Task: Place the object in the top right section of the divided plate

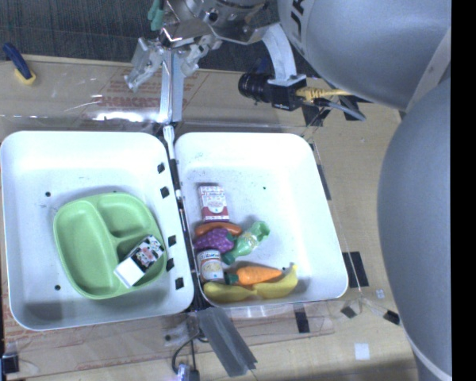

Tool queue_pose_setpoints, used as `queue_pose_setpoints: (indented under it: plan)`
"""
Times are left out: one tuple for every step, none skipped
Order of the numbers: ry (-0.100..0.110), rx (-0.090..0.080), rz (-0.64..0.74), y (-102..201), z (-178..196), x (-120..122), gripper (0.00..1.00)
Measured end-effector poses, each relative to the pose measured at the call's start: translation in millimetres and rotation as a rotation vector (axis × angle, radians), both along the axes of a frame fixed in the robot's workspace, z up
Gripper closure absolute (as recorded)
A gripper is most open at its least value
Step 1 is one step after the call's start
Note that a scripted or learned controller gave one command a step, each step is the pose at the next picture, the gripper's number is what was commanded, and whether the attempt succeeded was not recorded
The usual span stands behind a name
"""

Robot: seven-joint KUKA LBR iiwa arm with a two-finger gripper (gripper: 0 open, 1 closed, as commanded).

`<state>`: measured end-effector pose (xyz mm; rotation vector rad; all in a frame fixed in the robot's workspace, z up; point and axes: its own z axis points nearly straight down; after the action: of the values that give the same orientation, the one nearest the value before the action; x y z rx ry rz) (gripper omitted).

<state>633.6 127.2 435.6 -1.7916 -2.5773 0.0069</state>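
The green divided plate (83, 248) lies in the left bin (32, 165). A small white carton with a black and red print (140, 260) rests in the plate's lower right section, one end over the rim. The plate's top right section (127, 213) holds nothing. My gripper (165, 63) hangs high beyond the far edge of the bins, over the line where they meet. Its fingers are spread open with nothing between them.
The right bin (301, 173) holds a red box (212, 202), purple grapes (214, 235), a green bottle (247, 240), a small jar (210, 265), a carrot (254, 275) and a banana (250, 290), all clustered at its near left. The arm's bulk covers the right side.
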Motion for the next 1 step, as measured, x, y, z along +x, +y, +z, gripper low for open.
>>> queue_pose_setpoints:
  plan:
    - [0.000, 0.001, 0.037, 25.4, 3.3, 23.8, 0.00]
